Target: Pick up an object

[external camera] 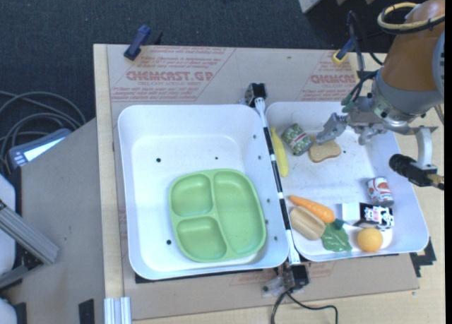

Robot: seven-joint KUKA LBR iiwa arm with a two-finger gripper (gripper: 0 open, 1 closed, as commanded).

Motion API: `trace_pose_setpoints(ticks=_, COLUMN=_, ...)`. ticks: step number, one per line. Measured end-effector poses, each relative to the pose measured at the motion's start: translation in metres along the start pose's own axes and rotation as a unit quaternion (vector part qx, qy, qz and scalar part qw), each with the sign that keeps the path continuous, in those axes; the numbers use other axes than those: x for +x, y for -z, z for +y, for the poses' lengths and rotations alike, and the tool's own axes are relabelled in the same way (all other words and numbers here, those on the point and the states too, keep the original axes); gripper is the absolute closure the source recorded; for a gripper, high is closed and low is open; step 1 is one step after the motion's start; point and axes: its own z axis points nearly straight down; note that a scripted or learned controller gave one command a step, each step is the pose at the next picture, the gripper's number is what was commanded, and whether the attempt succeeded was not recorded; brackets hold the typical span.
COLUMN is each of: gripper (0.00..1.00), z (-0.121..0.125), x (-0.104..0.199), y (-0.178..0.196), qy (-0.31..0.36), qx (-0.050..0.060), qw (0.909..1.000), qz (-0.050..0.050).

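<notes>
Tan and flat, a toy slice of bread lies in the upper part of the right bin, just beside a small green can and near a yellow banana that runs along the bin's left wall. The tool hangs just above and to the right of the slice; whether its fingers are spread or pressed together I cannot tell, and nothing shows between them.

The slice looks like light, stiff plastic, thin and probably a little slick. Lying flat, it offers little to pinch from above; the likeliest hold is across its narrow width at the edges, and it may skid or flip. The can beside it seems the easier target: rigid, with sides to close on, though it could roll.

Lower in the same bin lie an orange carrot, a bread roll, a green leafy piece, an orange, a cow-patterned carton and a small red-and-white can. The left bin holds a green divided tray.
</notes>
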Motion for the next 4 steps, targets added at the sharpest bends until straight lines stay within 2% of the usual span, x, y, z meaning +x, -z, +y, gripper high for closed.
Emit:
trace_pose_setpoints(ticks=1, gripper=0.00, z=0.018, x=-0.007, y=-0.101, qy=0.000, qx=0.000, qw=1.0000, qz=0.000)
trace_pose_setpoints(ticks=2, gripper=0.00, z=-0.070, x=0.015, y=-0.107, qy=0.000, qx=0.000, qw=1.0000, qz=0.000)
trace_pose_setpoints(ticks=3, gripper=0.00, z=-0.002, x=0.021, y=-0.108, qy=0.000, qx=-0.001, qw=1.0000, qz=0.000)
trace_pose_setpoints(ticks=4, gripper=0.00, z=0.048, x=0.000, y=-0.100, qy=0.001, qx=0.006, qw=1.0000, qz=0.000)
